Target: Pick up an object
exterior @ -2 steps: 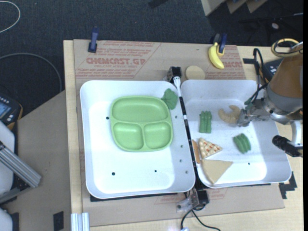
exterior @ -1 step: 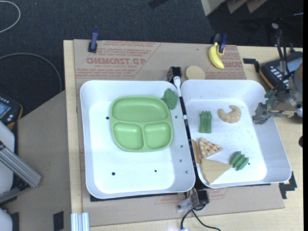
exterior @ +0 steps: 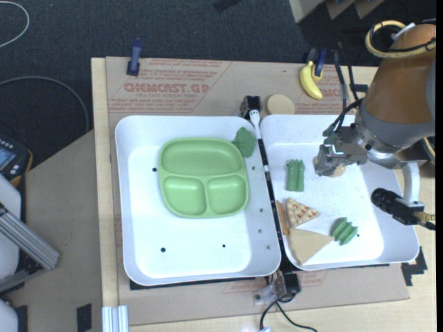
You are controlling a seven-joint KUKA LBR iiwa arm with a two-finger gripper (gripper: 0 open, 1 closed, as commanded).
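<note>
My gripper [exterior: 331, 163] hangs over the upper middle of the right bin [exterior: 387, 254], low above a small tan piece [exterior: 338, 171] that peeks out under it. Left of it lies a green ridged piece [exterior: 295, 175]. Further down in the same bin lie a toasted waffle-like wedge [exterior: 300, 212], a plain tan wedge [exterior: 308, 243] and a small green ridged piece [exterior: 344, 230]. Nothing shows between the gripper's tips.
The left bin [exterior: 138, 206] holds a green divided plate [exterior: 204, 176], with a green leaf-like piece [exterior: 244, 141] at its upper right corner. A yellow banana [exterior: 311, 81] and a tan disc [exterior: 280, 104] lie on the bench behind the bins.
</note>
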